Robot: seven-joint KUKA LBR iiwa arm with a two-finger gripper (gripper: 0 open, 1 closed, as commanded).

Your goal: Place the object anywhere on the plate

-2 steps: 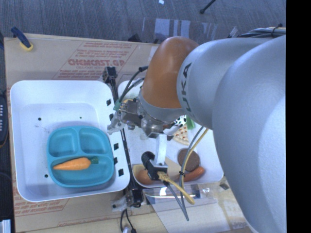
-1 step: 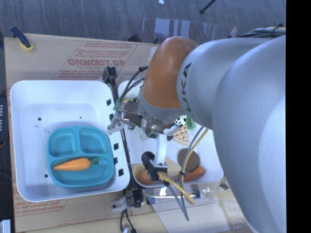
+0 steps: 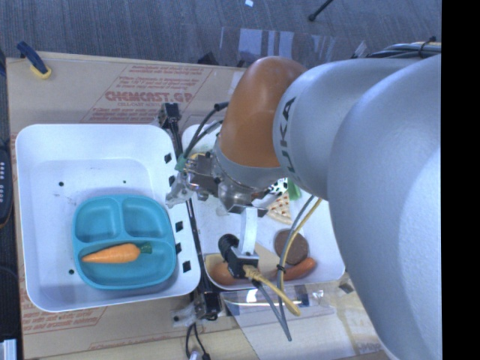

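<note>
We see the orange carrot lying on the blue plate, in its long lower part, and the plate sits in the white bin on the left of the view. The gripper hangs over the wall between the two bins, away from the carrot, and we cannot tell if it is open or closed. A round brown thing lies in the other bin.
</note>
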